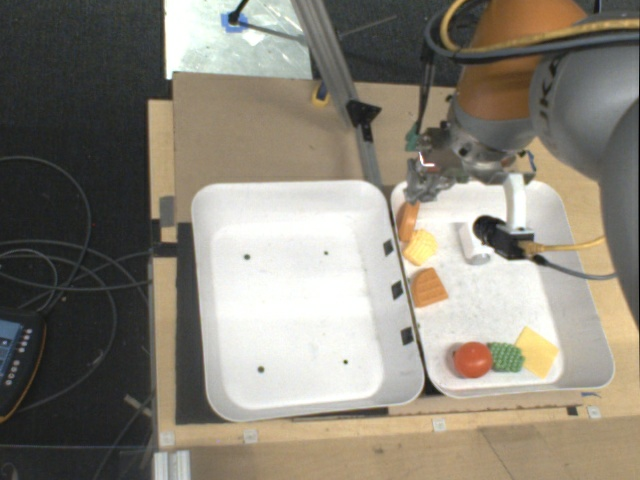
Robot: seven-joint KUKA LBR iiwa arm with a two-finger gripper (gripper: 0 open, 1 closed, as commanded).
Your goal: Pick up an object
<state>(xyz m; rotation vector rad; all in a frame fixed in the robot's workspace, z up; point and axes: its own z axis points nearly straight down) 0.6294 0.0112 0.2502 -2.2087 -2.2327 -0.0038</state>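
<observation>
arm [505, 78] over R bin [500, 303] | red ball [472, 359] touching grn item [507, 357]

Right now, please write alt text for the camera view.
The gripper hangs over the far left corner of the right bin, near an orange piece. A red tomato, green piece and yellow wedge lie at its front.

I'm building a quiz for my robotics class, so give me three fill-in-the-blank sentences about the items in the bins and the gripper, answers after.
1. The red tomato lies in the camera's ___-hand bin.
2. Between the tomato and the yellow block sits a ___ lumpy piece.
3. The oblong piece closest to the gripper is ___ in colour.
Answers: right; green; orange.
</observation>
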